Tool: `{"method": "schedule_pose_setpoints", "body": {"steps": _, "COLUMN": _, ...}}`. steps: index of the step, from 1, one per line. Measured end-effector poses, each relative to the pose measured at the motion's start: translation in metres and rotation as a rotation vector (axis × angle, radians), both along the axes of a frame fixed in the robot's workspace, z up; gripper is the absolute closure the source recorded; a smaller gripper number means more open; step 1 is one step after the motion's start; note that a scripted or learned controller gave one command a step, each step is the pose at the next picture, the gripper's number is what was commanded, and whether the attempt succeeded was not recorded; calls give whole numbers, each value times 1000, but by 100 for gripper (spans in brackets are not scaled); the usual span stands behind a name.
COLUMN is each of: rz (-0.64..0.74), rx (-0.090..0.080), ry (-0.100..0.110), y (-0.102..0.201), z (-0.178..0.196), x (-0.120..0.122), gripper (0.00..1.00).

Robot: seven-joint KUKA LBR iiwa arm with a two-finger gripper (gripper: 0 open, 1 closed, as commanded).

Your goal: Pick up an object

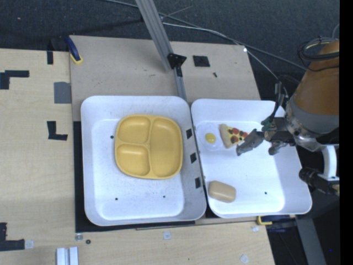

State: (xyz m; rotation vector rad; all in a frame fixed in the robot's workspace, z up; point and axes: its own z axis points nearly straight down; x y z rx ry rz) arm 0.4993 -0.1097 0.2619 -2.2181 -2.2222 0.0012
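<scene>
In the right bin (287, 203) a toy pizza slice (229, 133) lies near the back left, with a small fried egg (210, 138) just to its left. Near that bin's front left rests a tan bread-like block (222, 191). My gripper (261, 146) hangs over the middle of the right bin, just right of the pizza slice. It is open, and its left finger (248, 143) sits close to the slice's right end. Nothing is between the fingers.
The left bin (94, 197) holds a yellow divided plate (149, 146). A grey metal bar (157, 26) slants down to the gap between the bins. The arm's orange band (322, 87) rises at the right edge.
</scene>
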Motion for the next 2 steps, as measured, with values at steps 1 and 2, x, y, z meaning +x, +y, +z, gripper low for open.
{"method": "schedule_pose_setpoints", "body": {"steps": 1, "rz": -1, "rx": 0, "ry": 6, "y": 4, "z": -63, "x": 3, "gripper": 0}}
{"method": "schedule_pose_setpoints", "body": {"steps": 2, "rz": -2, "rx": 1, "ry": 7, "y": 7, "z": -124, "x": -7, "gripper": 0}}
